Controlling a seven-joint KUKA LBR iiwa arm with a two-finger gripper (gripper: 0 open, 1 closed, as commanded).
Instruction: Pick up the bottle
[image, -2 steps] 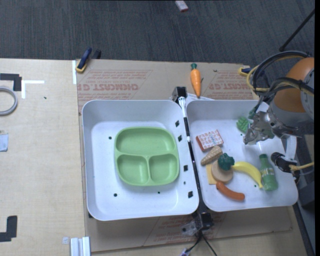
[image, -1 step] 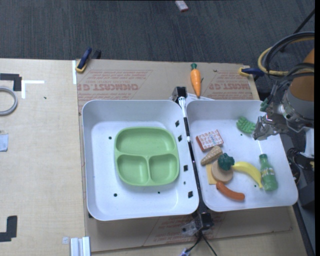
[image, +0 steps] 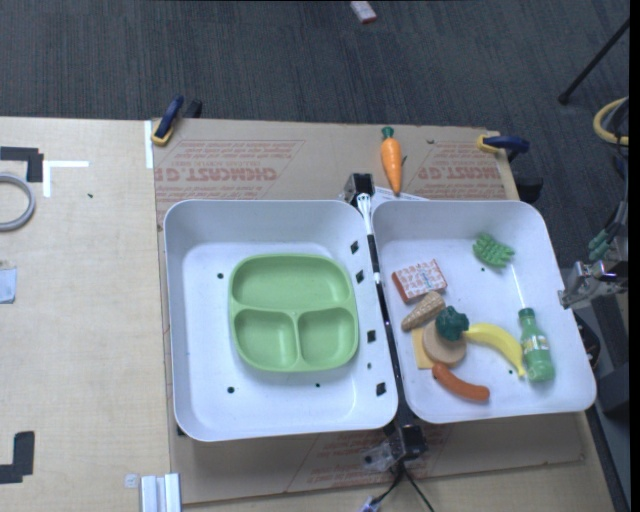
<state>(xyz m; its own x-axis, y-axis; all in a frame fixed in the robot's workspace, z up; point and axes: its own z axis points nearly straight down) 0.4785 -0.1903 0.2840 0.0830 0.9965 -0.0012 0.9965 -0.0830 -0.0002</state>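
Note:
The bottle (image: 535, 347) is small and green with a white label. It lies in the right bin (image: 560, 250), close to the bin's right wall, with its cap pointing toward the far side. A yellow banana (image: 497, 343) lies just to its left, almost touching it.
The right bin also holds a red sausage (image: 462, 384), broccoli (image: 451, 322), a bread wedge (image: 422, 310), a cracker box (image: 418, 280) and a green leaf (image: 493, 250). A green divided plate (image: 295, 312) sits in the left bin (image: 190, 300). A carrot (image: 390, 158) lies behind the bins. A metal bracket (image: 585, 283) sticks out beside the right wall.

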